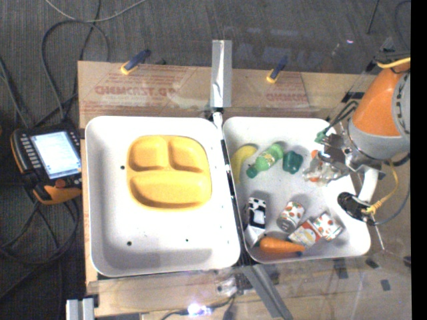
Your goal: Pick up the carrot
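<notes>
Carrot (280, 247): lies untouched at near edge of right bin (303, 122).
Gripper (328, 167): well apart (jaw state unreadable).
Left: everything.

Carrot (280, 247) hard against bin wall (301, 258), cans (291, 215) just behind, open above.

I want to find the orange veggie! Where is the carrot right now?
The carrot lies in the right bin, along its near edge toward the bottom left corner, just below the black-and-white box and left of the small red-and-white cartons.
</notes>
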Available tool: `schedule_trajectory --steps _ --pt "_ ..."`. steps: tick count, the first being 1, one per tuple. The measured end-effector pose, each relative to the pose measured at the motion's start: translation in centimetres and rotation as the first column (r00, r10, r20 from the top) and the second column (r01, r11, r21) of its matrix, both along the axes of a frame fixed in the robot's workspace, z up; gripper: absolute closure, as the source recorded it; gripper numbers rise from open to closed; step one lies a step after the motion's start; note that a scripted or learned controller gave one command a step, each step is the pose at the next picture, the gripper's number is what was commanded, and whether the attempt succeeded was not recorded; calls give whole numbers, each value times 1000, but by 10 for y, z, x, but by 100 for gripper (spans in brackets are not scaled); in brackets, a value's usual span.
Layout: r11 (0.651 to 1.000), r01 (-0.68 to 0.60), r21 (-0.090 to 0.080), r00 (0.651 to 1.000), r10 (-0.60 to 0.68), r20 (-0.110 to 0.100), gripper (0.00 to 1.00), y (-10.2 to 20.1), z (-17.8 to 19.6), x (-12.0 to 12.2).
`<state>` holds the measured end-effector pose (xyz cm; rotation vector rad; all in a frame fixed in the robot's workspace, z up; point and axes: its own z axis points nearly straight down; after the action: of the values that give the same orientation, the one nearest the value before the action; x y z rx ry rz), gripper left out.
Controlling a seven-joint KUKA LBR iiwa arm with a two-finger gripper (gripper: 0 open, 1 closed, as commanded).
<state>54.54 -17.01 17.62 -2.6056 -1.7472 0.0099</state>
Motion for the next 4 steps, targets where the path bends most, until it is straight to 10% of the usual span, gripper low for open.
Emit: schedule_trajectory --steps 1,2,3,4 --pt "1000 -11 1 1000 11 -1 100 36 35 -49" --pt "967 -253 2 967 253 -1 100 -26 24 -62" --pt "999 39 -1 999 -39 0 100 -35 66 -61" --pt "960 -279 3 960 279 0 100 27 47 -61"
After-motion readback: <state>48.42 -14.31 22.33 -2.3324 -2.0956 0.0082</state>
